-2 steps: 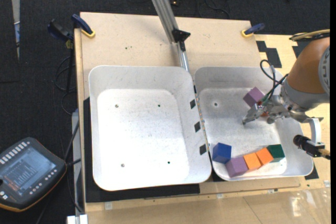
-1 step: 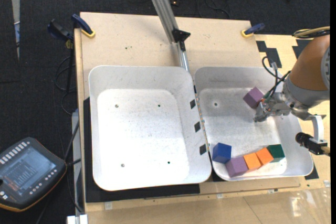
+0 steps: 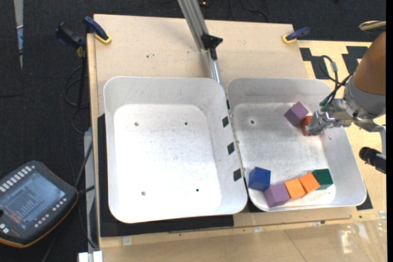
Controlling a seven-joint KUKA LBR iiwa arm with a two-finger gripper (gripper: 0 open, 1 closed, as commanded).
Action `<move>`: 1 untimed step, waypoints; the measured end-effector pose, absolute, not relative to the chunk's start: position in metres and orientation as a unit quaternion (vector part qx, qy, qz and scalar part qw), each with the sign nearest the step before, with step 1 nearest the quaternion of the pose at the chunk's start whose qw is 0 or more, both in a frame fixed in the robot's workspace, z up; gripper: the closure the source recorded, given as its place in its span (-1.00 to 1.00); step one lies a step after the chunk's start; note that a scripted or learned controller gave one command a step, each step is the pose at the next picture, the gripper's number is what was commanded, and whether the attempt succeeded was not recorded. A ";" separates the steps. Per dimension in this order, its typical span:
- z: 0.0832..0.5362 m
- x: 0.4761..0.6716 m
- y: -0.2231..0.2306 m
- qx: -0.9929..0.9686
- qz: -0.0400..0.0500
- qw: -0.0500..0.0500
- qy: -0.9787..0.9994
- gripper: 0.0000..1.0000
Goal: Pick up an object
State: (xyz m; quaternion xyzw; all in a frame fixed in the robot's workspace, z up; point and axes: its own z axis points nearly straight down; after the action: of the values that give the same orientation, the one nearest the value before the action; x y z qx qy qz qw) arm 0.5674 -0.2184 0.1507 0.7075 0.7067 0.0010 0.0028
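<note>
The gripper [image 3: 314,126] is lowered beside the purple block [image 3: 297,113] near the right bin's [image 3: 344,150] far edge; finger state cannot be told, so a grasp must be confirmed.

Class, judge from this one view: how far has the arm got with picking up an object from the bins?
Done: the gripper is down in the right bin, beside the upper purple block and a small red-orange block. In hand: nothing visibly lifted; its grip cannot be made out. Left: a clear lift. Blue, purple, orange and green blocks lie untouched.
</note>
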 end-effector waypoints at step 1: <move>0.195 0.574 -0.219 0.706 0.001 0.003 0.708 1.00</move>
State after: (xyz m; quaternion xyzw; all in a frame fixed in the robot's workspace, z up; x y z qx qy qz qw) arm 0.5738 -0.2193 0.1949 0.7063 0.7080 0.0012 0.0034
